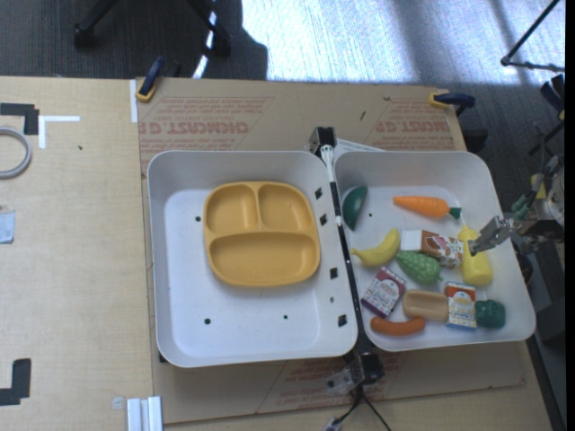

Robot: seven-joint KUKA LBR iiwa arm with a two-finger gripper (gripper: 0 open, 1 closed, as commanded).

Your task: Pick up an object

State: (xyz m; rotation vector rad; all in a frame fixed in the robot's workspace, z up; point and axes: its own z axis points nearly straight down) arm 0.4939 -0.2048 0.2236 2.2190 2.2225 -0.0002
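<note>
Over the right bin, near its right wall, the gripper reaches in and sits just above a yellow toy; whether its tips are apart or together cannot be made out. Beside that toy lie a carrot, a banana, a green lumpy fruit, small cartons (print too small to read), a hot dog and a sausage. A yellow divided plate rests in the left bin.
</note>
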